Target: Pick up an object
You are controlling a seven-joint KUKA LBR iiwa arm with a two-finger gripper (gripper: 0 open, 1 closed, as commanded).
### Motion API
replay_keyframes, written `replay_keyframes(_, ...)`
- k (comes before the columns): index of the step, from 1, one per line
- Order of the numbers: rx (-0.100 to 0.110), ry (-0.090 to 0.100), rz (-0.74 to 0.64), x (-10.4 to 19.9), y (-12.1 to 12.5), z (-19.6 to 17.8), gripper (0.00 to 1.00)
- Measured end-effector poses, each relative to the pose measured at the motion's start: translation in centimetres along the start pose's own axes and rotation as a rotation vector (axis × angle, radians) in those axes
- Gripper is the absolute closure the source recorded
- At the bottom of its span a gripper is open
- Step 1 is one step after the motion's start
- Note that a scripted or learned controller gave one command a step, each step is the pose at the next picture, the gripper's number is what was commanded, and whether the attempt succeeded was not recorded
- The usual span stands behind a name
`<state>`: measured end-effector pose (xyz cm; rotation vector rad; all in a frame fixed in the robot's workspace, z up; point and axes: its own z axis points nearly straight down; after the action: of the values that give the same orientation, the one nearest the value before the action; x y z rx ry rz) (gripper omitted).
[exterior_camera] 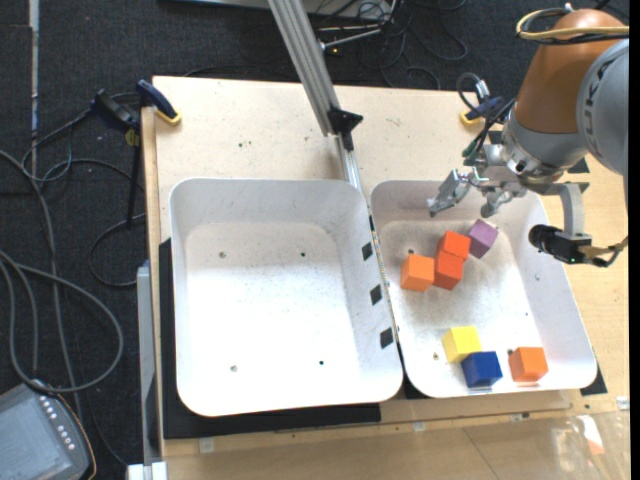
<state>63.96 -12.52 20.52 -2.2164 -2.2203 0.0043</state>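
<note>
My gripper [468, 198] hangs over the far end of the right bin [560, 308], fingers spread apart with nothing between them. Just in front of it lie a purple block [483, 237] and two orange blocks [452, 257], [418, 271] bunched together. Near the bin's front edge sit a yellow block [460, 342], a blue block [481, 369] and another orange block [527, 363].
The left bin [200, 268] lies beside the right one, sharing a raised middle edge. A slanted metal pole [305, 53] reaches down to the bench behind the bins. Clamps sit at the bench's back corners [150, 103]. Cables lie on the dark floor.
</note>
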Motion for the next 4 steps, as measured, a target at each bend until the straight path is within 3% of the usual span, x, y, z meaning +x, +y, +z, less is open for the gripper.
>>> replay_keyframes(1, -0.005, -0.001, -0.001, 0.0, 0.1, -0.3, 0.0)
replay_keyframes(2, 0.0, -0.001, 0.002, -0.5, 0.1, 4.2, 0.0)
replay_keyframes(3, -0.019, -0.005, 0.001, -0.7, 0.2, 8.4, 0.0)
replay_keyframes(4, -0.012, -0.004, -0.001, -0.7, 0.5, 10.7, 0.0)
